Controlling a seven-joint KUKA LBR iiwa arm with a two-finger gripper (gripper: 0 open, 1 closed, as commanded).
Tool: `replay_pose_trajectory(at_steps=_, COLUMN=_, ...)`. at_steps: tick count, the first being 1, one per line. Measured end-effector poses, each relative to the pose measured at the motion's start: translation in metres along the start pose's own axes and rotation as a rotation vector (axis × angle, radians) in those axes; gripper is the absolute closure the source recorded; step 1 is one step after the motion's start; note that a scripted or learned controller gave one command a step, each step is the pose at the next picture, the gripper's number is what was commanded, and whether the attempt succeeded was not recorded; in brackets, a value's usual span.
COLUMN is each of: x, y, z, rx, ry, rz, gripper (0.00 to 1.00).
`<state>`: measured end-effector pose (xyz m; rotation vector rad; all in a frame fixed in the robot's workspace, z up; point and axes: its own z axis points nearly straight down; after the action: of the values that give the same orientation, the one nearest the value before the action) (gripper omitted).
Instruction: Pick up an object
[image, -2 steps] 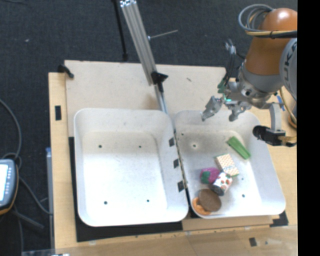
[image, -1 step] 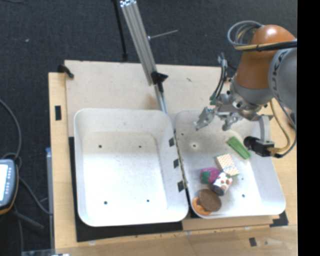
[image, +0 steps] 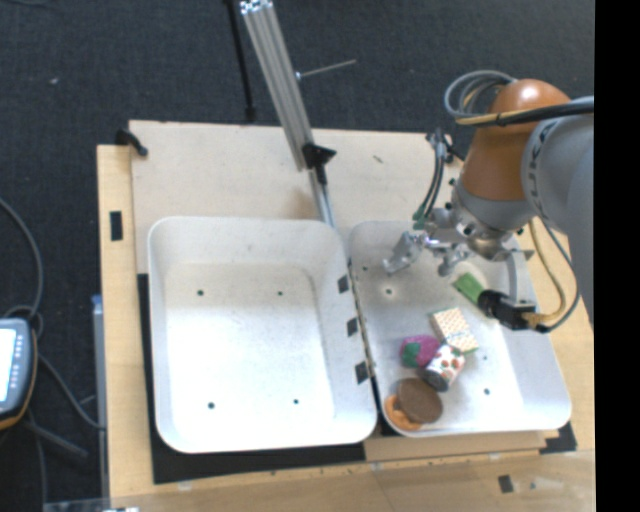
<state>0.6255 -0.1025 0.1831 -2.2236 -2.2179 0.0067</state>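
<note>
A brown disc-shaped object (image: 418, 400) is seen at the near edge of the right bin (image: 520, 395), the item lying closest to the camera, with an orange rim just visible under its left side. It is touched from above by a small patterned can (image: 446, 366), beside which a magenta object (image: 420, 350) and a checkered block (image: 452, 324) are clustered. A green piece (image: 468, 288) is set slightly apart, farther back and close under the arm's wrist. No single object is named by the task; any of these may be taken.

The gripper (image: 428, 250) is held above the bin's far left portion, its fingers spread and nothing between them. It is well apart from the cluster.

The pick is judged not yet begun. A clean attempt would be favoured by choosing an isolated item, such as the green piece or the checkered block, so that neighbours are not nudged; the fingers should be centred over it and lowered straddling it before being closed. The packed trio near the front is judged the riskier choice.

The left bin (image: 250, 330) is shown holding no objects. Both bins rest side by side on the bench (image: 200, 170).
</note>
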Motion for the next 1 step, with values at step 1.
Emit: replay_pose_trajectory(at_steps=1, x=-0.0039, y=-0.0097, z=0.0581, rx=0.002, ry=0.000, rz=0.000, gripper=0.00)
